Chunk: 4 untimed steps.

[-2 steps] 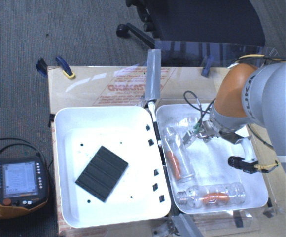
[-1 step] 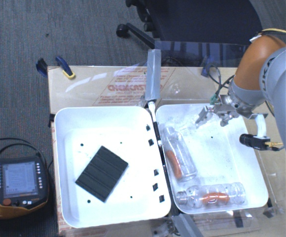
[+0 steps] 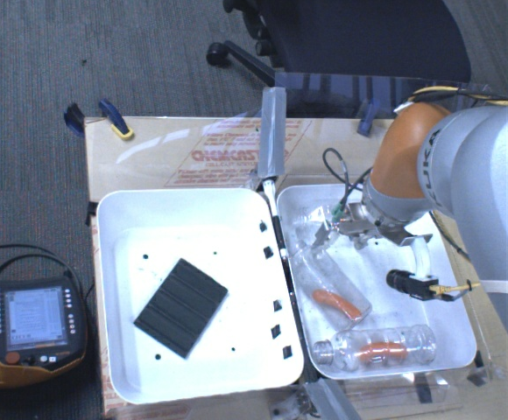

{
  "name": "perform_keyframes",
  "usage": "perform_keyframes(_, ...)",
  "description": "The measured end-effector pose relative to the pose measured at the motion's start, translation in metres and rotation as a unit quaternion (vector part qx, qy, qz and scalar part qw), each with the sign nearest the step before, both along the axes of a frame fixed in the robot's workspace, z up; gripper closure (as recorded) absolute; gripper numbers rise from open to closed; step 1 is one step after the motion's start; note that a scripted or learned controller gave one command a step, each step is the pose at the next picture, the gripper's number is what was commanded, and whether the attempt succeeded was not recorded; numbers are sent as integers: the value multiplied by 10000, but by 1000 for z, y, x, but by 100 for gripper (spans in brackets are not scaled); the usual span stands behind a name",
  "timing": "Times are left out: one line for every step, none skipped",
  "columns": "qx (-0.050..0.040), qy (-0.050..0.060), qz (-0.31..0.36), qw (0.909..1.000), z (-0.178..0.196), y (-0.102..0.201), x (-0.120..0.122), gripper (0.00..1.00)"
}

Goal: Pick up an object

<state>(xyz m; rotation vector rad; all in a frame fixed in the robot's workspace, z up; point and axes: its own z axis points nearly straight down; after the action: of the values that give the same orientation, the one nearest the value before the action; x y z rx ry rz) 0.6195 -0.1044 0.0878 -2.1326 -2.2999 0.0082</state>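
Observation:
My gripper (image 3: 331,229) hangs low over the upper left part of the right bin (image 3: 464,322), under the orange band of the arm (image 3: 412,160). It is just above the top end of a clear plastic tube (image 3: 324,274) that lies slanted and has an orange carrot-shaped piece (image 3: 337,304) at its lower end. A clear plastic bottle (image 3: 378,348) with something orange inside lies along the bin's front wall. A black ribbed pad (image 3: 181,307) lies flat in the left bin (image 3: 114,226).
A black part with a yellow cable (image 3: 412,283) hangs off the wrist over the right bin. Black clips (image 3: 277,305) line the wall between the bins. A teach pendant (image 3: 31,322) lies left of the bench and an office chair (image 3: 350,24) stands behind it.

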Motion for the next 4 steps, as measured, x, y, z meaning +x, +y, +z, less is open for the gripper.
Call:
perform_keyframes(11,-3,222,9998,-3,16,-87,0)
perform_keyframes(16,-21,472,9989,-3,-11,-143,0)
perform_keyframes(43,4,448,9990,3,-12,-142,100)
perform_keyframes(42,6,449,9990,3,-12,-142,0)
